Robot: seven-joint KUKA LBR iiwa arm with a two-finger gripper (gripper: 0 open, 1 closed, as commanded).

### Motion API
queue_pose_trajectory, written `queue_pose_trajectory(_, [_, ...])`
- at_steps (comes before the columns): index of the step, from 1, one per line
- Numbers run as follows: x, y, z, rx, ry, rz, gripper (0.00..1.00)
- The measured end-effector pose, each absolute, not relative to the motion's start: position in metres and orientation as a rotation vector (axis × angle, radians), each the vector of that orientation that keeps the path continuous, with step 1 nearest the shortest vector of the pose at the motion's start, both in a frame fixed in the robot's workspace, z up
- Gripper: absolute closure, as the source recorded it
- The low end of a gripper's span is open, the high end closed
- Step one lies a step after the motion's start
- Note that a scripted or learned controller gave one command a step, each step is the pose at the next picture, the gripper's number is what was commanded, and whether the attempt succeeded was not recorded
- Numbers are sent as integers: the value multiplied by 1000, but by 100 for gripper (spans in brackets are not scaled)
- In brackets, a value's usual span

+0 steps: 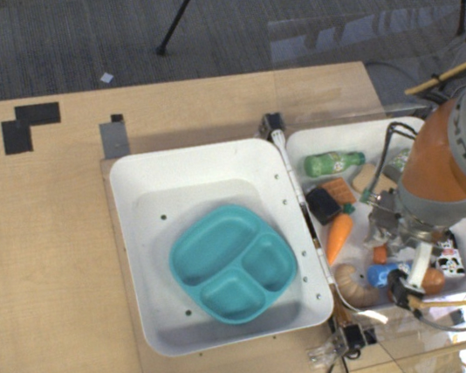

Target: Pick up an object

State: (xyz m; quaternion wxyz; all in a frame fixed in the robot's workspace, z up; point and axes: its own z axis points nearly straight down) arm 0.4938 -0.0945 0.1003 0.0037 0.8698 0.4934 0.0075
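Orange-banded arm point(446, 163) hangs low over right bin point(336, 139), gripper point(405, 263) down among clutter nr the bin's front edge; can't tell how the tool is set. Candidates: blue item point(379, 276), carrot point(339, 237) mid-bin by the divider, black block point(322, 204), green bottle point(332, 162) at the far edge. Best approach imo: pick one w/ free space around it, descend straight, avoid neighbours. Left bin point(140, 241) holds teal divided plate point(233, 263). Beyond: wood bench point(46, 283), then grey carpet point(58, 42).

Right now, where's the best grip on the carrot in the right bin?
Judging from above: grip the carrot across its thick upper end, fingers either side of its long axis. It lies flat, tapering toward the lower left. Approach vertically; the black block sits close to its top, so stay slightly below that end.
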Motion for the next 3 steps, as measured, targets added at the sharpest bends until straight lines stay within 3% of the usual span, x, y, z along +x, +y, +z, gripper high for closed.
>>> queue_pose_trajectory(1, [529, -16, 228, 2808, 1408, 22, 100])
queue_pose_trajectory(2, [487, -7, 237, 3032, 837, -3, 100])
queue_pose_trajectory(3, [487, 29, 231, 3118, 409, -4, 100])
